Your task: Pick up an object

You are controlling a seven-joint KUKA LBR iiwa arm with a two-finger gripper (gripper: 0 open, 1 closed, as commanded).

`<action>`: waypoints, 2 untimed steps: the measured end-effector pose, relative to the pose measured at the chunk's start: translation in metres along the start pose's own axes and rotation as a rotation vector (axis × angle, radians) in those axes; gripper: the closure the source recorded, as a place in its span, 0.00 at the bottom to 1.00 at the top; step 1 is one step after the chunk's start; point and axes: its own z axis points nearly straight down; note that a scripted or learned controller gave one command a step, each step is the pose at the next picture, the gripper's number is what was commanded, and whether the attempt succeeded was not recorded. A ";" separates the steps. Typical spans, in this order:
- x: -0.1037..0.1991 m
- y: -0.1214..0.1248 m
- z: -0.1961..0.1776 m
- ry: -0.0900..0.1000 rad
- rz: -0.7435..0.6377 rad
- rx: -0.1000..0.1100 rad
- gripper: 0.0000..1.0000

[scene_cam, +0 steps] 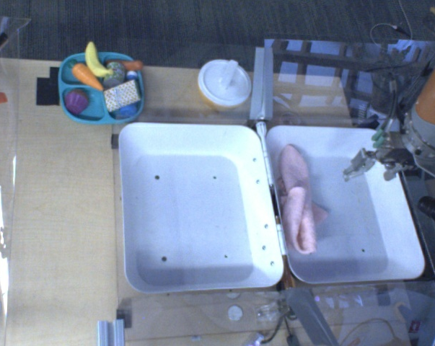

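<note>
A pink folded cloth (297,197) lies along the left side of the right white bin (390,262), close to the wall it shares with the left bin. My gripper (361,163) hangs over the upper right part of that bin, well to the right of the cloth and apart from it. Its metal fingers (355,166) point left and slightly down, and nothing sits between them. The grey arm with its orange band (432,96) comes in from the right edge.
The left white bin (130,193) stands beside the right one. Behind the bins on the wooden bench are a blue tray (67,83) of toy food and a white lidded container (225,83). A metal frame (332,52) stands behind the right bin.
</note>
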 end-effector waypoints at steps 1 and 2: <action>0.038 0.039 0.147 -0.002 -0.242 -0.007 0.00; 0.037 -0.031 0.151 -0.004 -0.297 -0.017 0.00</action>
